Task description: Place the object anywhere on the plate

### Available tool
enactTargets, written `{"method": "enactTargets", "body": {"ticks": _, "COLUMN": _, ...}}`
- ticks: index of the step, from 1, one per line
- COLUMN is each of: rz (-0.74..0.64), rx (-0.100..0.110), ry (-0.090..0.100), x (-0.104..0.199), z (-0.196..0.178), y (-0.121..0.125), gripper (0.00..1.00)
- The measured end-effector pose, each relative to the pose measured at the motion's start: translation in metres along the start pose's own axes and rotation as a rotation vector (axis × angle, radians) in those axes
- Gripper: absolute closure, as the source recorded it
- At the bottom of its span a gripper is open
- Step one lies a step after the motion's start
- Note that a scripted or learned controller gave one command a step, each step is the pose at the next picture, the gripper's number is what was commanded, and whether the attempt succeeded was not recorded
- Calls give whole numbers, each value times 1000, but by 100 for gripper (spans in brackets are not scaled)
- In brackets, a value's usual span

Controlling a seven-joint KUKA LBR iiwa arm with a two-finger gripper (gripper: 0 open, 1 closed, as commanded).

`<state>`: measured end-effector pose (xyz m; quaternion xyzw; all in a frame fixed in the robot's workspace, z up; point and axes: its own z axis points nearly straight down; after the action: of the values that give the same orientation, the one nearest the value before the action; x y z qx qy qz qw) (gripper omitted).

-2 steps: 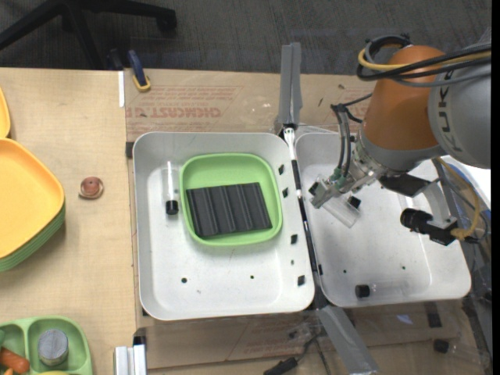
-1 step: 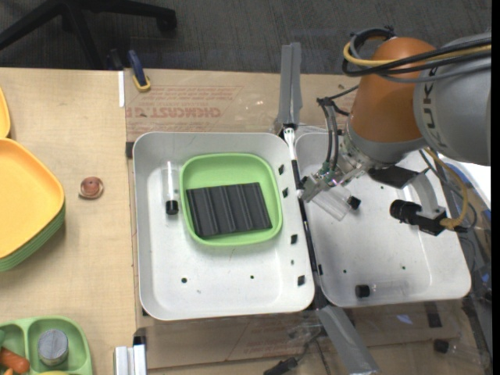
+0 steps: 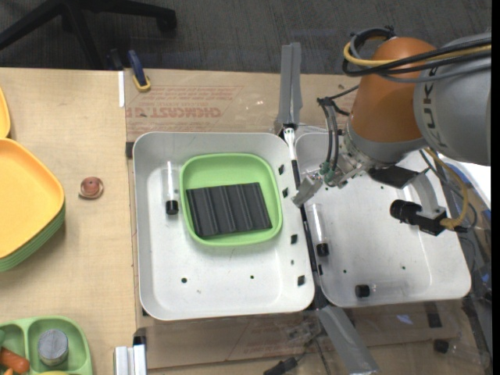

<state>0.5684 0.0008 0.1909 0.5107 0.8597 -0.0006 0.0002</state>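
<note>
A green square plate [image 3: 266, 170] sits in the left white bin [image 3: 156, 280], toward its back. A dark grey ribbed rectangular object [image 3: 228, 208] lies flat on the plate, filling most of its floor. My gripper [image 3: 311, 184] hangs over the left edge of the right white bin [image 3: 391, 272], just right of the divide between the bins and apart from the plate. Nothing shows in the gripper.
A clear tube with a black cap [image 3: 170, 187] lies in the left bin beside the plate's left rim. Yellow plates [image 3: 27, 201] are stacked at the far left of the bench, near a small red knob [image 3: 91, 187]. A green tray [image 3: 43, 346] sits at the front left.
</note>
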Motion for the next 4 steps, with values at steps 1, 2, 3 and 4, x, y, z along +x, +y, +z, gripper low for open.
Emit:
{"method": "enactTargets", "body": {"ticks": 1, "rz": 200, "rx": 0, "ry": 0, "x": 45, "z": -41, "y": -4, "gripper": 0}}
{"method": "enactTargets", "body": {"ticks": 2, "rz": 241, "rx": 3, "ry": 1, "x": 60, "z": -39, "y": -7, "gripper": 0}}
{"method": "enactTargets", "body": {"ticks": 3, "rz": 231, "rx": 4, "ry": 0, "x": 62, "z": 1, "y": 20, "gripper": 0}}
{"method": "enactTargets", "body": {"ticks": 4, "rz": 382, "rx": 2, "ry": -1, "x": -2, "z": 0, "y": 32, "gripper": 0}}
